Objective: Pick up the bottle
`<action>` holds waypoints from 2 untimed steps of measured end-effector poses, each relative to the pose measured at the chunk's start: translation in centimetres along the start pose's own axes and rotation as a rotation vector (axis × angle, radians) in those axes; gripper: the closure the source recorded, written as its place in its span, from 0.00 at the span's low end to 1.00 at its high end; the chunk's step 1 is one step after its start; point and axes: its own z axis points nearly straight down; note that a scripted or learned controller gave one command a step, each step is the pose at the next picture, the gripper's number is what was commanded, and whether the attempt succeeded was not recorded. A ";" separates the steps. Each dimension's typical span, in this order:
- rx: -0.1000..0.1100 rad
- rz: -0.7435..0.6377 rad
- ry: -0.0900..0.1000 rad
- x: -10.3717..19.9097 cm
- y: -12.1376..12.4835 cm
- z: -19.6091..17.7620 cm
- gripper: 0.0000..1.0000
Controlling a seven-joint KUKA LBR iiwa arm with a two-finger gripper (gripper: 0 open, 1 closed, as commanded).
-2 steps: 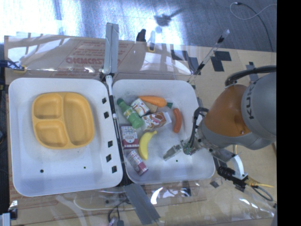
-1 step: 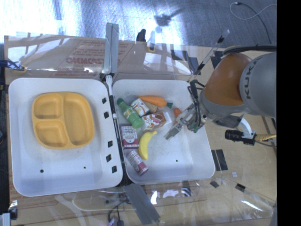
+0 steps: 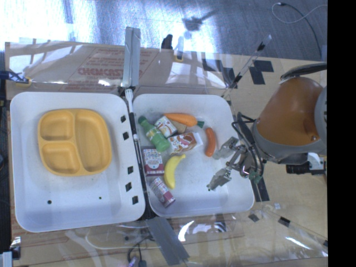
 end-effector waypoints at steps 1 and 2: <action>0.000 -0.004 0.000 0.0 0.1 -1.0 1.00; 0.000 -0.042 -0.001 0.8 1.5 1.6 1.00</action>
